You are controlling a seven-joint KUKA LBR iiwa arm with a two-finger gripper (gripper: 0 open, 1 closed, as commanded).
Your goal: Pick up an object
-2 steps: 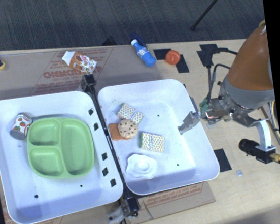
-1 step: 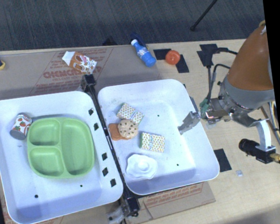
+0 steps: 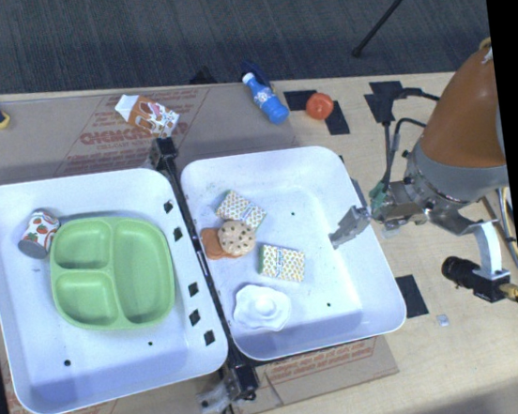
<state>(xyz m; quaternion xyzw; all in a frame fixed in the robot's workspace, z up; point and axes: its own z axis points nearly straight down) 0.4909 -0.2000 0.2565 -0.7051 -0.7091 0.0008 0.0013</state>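
While the arm reaches in from the right, its gripper (image 3: 349, 227) hangs over the right edge of the right bin (image 3: 331, 320); whether the fingers are apart or together I cannot tell, and nothing shows between them. Candidates sit left of it in that bin, close together near the divider: a cookie (image 3: 235, 238), two patterned packets (image 3: 239, 209) (image 3: 282, 263), and a white cup-like piece (image 3: 261, 307), possibly upside down. The nearer packet lies closest, so it seems the likeliest target. The green tray (image 3: 112, 271) fills the left bin (image 3: 25, 374).
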